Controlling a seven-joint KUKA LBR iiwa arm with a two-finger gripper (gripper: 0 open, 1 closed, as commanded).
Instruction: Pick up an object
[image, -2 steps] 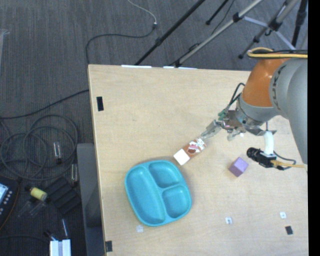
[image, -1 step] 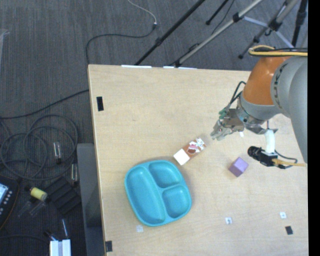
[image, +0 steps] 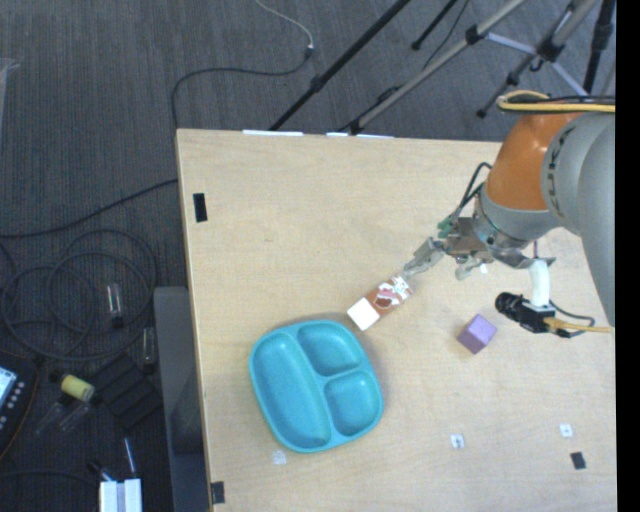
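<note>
Reaching low over the bench (image: 300, 220), the claw (image: 425, 258) points at a red-white block (image: 390, 293) just ahead; its opening cannot be told

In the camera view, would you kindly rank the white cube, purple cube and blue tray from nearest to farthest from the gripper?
From the gripper:
1. White cube, just lower left.
2. Purple cube, lower right.
3. Blue tray, farthest, lower left.

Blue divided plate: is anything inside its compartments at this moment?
Nothing visible lies in the blue divided plate; all three compartments show bare blue. The white block sits on the bench just beyond its upper rim, apart or barely touching, I cannot tell. Whatever is under the plate is covered.
</note>
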